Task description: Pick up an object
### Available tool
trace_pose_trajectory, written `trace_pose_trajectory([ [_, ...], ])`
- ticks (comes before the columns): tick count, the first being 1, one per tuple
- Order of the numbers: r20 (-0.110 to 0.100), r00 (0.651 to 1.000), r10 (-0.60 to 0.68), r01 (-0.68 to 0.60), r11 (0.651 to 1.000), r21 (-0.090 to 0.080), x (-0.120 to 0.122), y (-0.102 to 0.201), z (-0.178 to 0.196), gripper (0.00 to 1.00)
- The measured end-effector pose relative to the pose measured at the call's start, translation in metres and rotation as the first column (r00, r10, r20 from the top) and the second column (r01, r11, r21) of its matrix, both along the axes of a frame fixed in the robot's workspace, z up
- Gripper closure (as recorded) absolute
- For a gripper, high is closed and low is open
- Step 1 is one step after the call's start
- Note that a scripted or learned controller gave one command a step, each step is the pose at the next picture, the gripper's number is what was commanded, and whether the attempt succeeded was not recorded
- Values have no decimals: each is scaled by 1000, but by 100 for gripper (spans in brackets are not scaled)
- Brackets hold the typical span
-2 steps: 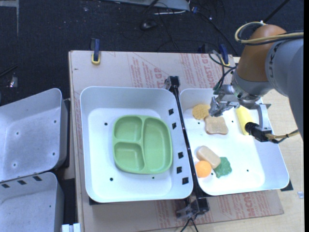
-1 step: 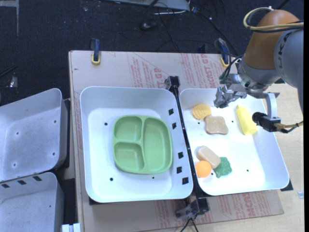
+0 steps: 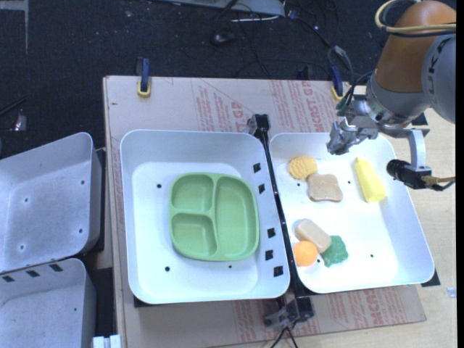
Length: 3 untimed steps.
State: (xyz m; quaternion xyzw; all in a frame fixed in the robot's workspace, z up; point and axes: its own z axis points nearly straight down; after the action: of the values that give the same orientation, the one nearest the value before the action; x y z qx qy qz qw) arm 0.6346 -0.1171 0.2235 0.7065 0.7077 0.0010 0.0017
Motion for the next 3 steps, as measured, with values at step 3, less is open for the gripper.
trace_pose_trajectory([
  [3,-7,1000,2,-2,1000,1,-65,139,-3,100],
])
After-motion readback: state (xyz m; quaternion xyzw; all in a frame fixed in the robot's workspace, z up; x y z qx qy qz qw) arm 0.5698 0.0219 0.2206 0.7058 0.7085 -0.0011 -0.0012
